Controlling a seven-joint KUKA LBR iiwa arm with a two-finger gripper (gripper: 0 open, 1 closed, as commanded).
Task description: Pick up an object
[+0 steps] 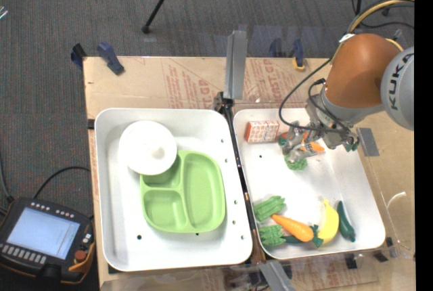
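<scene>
**Q:** How far along are you?

**Me:** My gripper [302,142] hangs low in the right-hand shallow white bin [358,183], right of the small orange carton [261,130]. Whether its digits are parted, I cannot tell. Nothing is visibly lifted; the pick looks undone.

**Q:** Count?

**Me:** Beside the carton, a small green-and-orange toy [298,160] under me. Farther off: 1 plastic carrot [293,227], 1 yellow banana [328,222], 2 green bundles [269,206]. In the other bin: 1 green divided tray [186,198], 1 white bowl [148,147].

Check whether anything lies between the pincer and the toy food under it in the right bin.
Nothing visible does. The pincer sits directly over a small green and orange toy piece near the right bin's far edge. The small carton lies off to its side, apart from it.
</scene>
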